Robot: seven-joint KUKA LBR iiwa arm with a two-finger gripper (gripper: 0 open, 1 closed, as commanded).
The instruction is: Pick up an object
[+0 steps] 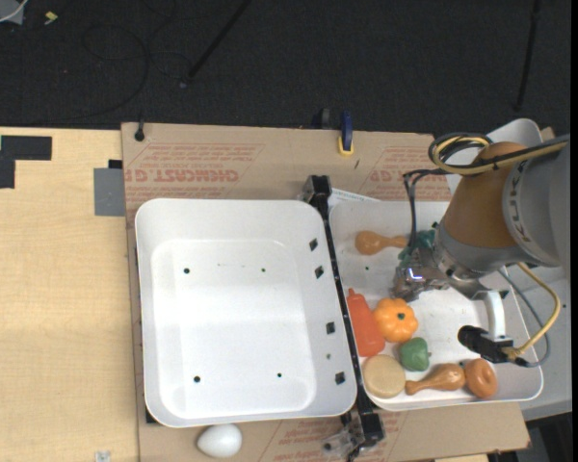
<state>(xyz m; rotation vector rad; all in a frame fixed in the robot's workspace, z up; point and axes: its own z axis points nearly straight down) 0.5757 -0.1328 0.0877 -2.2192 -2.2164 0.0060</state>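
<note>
The arm [520, 210] reaches in from the right, and the gripper [411, 275] is low over the right bin [364, 275], in the upper middle of its pile of toy food. I read this as the approach-and-descend step: nothing is visibly lifted, and nothing shows clamped in the tool.

The likeliest target is the small orange pumpkin [397, 321], which sits just below the gripper in this view, close to touching it. A pale orange gourd [370, 243] lies just up and to the left, with a clear strip of bin floor between it and the tool.

Whether the gripper is spread or clamped, I can't tell. The wrist body and the slanted view blur it into a grey and teal knot.

It's crowded further down. A red-orange carrot-like piece [364, 325] presses against the pumpkin's left side, and a green pepper [414, 353] sits at its lower right. Near the bin's front edge are a beige round piece [384, 377], a tan squash shape [439, 380] and a brown doughnut [482, 378].

The next move, as I judge it, needs the tool centred over one piece, most likely the pumpkin. It also has to get down without nudging the carrot piece, then close and lift straight up.

The bin's far right wall is hidden behind the arm. The left bin [236, 306] sits beside it, and a white egg shape [219, 440] lies outside on the cardboard.
</note>
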